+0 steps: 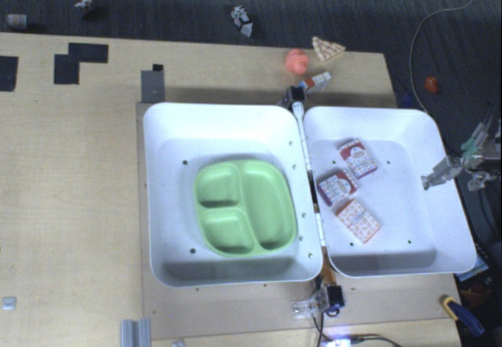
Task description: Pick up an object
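Three small red-and-white flat packets (pixel 349 188) lie loose mid-floor in the right white bin (pixel 416 127), reachable from above; the gripper (pixel 439 174) sits at its right rim holding nothing, finger spread unclear.

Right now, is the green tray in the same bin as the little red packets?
No, the green tray lies in the left bin, the red packets in the right bin.

Green tray (pixel 245 206) left bin (pixel 161 180), packets (pixel 349 188) right bin (pixel 423 129).
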